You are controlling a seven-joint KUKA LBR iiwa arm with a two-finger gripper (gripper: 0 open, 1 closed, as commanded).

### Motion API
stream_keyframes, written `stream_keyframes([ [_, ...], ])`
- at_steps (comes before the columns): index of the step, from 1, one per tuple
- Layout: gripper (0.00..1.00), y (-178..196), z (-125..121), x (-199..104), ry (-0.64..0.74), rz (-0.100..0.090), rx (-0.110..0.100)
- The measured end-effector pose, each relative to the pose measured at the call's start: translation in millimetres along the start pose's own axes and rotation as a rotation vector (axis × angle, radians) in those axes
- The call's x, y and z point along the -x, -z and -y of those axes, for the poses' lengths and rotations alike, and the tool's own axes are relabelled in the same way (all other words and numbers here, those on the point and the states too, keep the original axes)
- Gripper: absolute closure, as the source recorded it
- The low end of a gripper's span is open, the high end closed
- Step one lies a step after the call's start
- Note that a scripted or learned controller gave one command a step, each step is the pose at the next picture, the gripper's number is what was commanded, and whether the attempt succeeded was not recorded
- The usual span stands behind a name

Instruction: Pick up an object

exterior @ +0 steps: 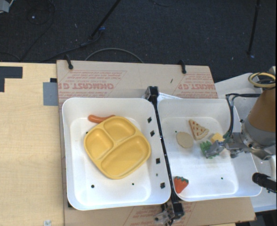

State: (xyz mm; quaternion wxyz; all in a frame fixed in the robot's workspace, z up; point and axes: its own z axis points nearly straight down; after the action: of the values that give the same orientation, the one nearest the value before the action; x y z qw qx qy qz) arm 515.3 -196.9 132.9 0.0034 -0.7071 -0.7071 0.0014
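Note:
In the right bin lie a tan round cookie-like piece, a pizza-slice toy, a small yellow piece, a green leafy toy and a strawberry near the front left corner. My gripper reaches in from the right edge of that bin, low over the green toy and beside the yellow piece. Its tips touch or overlap the green toy; the view is too small to show a grasp.
The left bin holds a yellow divided plate with an orange sausage-like toy behind it. A black divider separates the bins. Cables and a yellow ring sit at the right.

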Motion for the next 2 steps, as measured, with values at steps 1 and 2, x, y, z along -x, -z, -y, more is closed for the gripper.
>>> stream_keyframes([
  [1,0.00,-47,0,-1,-0.001,0.001,0.004],
  [2,1.00,-35,-1,0,-0.003,0.001,0.005],
])
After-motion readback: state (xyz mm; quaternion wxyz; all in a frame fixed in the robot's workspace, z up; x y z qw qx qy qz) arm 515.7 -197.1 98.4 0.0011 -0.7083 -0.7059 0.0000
